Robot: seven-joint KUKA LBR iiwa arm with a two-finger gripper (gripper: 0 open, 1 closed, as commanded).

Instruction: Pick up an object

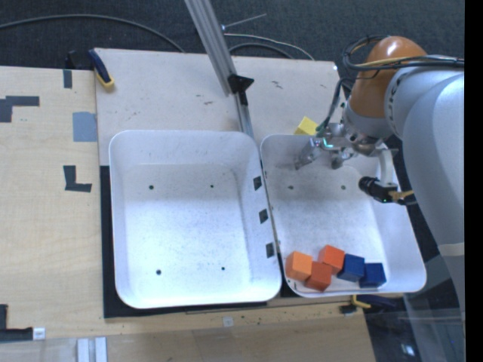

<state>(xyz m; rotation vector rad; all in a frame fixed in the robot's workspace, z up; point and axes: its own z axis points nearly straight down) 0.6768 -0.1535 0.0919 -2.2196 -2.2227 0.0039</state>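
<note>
The things to be picked sit in a tight cluster at the near edge of the right bin (392, 236): three orange blocks (313, 266) on the left of the cluster and two dark blue blocks (361, 270) on the right. They are small cubes with plain matte faces, touching one another, the orange ones partly stacked or leaning together. The whole cluster lies close against the bin's front wall, and the blue pair is near the front right corner.

Going left to right across the counter (45, 202): grey tape marks lie on the bare wood at the far left, and a blue-and-yellow clamp (100, 68) rests near the back corner. The left bin (124, 225) shows a wide speckled white floor. A slanted metal rail (215, 40) crosses from the top toward the seam where the two bins meet. In the right bin, the floor between the back wall and the blocks is open, giving the broadest free stretch on that side.

A small yellow block (306, 126) lies on the counter just behind the right bin's back rim. The gripper (321, 151) hangs over the back of the right bin, well apart from the blocks; whether its jaws are released or clenched I cannot tell, and nothing shows between them.
</note>
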